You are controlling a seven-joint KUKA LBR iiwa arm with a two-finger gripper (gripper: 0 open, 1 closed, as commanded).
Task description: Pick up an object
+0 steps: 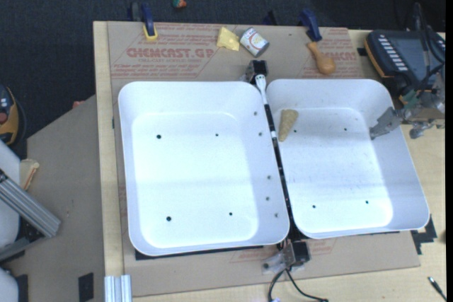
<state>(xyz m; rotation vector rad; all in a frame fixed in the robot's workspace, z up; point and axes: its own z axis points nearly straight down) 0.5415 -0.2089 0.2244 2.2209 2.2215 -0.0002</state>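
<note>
Item: one tan object (287,123), wedge-shaped, narrower toward its lower end, matte, pale brown like cork or bread. Location: right bin (396,184), upper left corner, just beside the wall shared with the left bin (134,152). It lies flat on the bin floor, alone in that bin.

Bins: two, white, shallow, with rounded corners, side by side and touching along a dark seam. Each floor shows four small dark dots.

Gripper (386,125): one, grey, at the right bin's right rim, well apart from the tan object. Whether its fingers are spread or pressed together cannot be told at this angle; nothing is seen between them.

Loose pieces on the brown board (198,51) behind the bins: one yellow wedge (228,39), one small white-and-grey cylinder (254,42), one brown wooden piece with a rounded end (320,59).

Clamps: two, blue-handled (147,19), at the board's far edge.

Floor: one small orange-and-green item (180,2) on dark carpet.
</note>
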